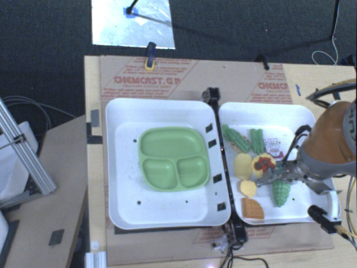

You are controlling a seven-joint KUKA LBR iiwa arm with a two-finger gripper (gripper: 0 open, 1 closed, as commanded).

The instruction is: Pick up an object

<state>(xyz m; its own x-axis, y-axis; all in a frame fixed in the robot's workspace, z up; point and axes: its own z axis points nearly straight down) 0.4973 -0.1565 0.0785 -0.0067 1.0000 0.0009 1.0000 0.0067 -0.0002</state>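
The right bin (pixel 268 108) holds several toy foods. A bumpy green pickle (pixel 237 139) and a smooth green pod (pixel 257 140) lie at its back left. In front of them sit a yellow fruit (pixel 243 164) and a red and yellow piece (pixel 263 163). A small yellow piece (pixel 249 188), a green grape bunch (pixel 280 192) and an orange waffle (pixel 252 209) lie nearer the front. My gripper (pixel 269 176) reaches in from the right, low over the bin. It sits just in front of the red piece and behind the grape bunch.
The left bin (pixel 120 166) holds a light green divided plate (pixel 170 158). A white packet with red print (pixel 274 146) lies at the back of the right bin. The arm's orange band (pixel 329 141) covers that bin's right side. A black divider (pixel 218 149) separates the bins.
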